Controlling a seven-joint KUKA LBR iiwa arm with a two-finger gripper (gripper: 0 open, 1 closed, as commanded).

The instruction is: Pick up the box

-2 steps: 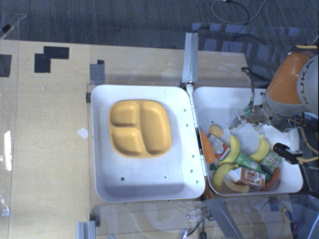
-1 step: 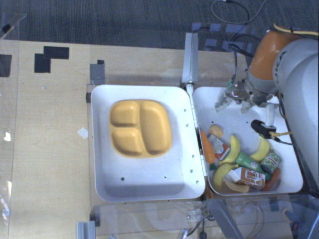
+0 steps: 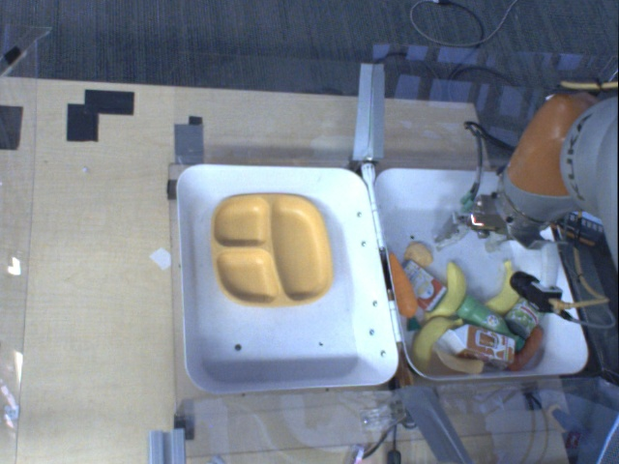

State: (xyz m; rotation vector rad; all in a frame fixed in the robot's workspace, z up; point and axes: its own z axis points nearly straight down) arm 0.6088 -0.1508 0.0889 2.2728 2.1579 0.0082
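- White plastic makes up the two shallow bins: the left bin (image 3: 203, 346) carries a yellow divided tray (image 3: 272, 247), and the right bin (image 3: 426, 196) carries a heap of small groceries along its near edge.
- Grey arm (image 3: 590, 153) with its orange band (image 3: 542, 153) reaches in from the right, ending in the gripper (image 3: 471, 222), which hangs over the bare upper floor of the right bin. It is well apart from the heap and nothing sits between its fingers; whether they are spread or pressed together I cannot tell, as the parts there are too small and blurred.
- Yellow bananas (image 3: 447, 303) curve over the middle of the heap, and a green item (image 3: 481, 313) lies just beside them.
- Orange and white printed panels mark the box (image 3: 481, 344), which lies flat near the front right corner of the right bin, tucked below the bananas and the green item, with a reddish item (image 3: 527, 353) against its right end.
- Judging by its look, the box is a small carton: probably light, fairly stiff along its edges, liable to dent on the broad faces, and somewhat slick if the print is glossy.
- A grip across its two long sides seems best, though the crowding neighbours leave little room for fingers.
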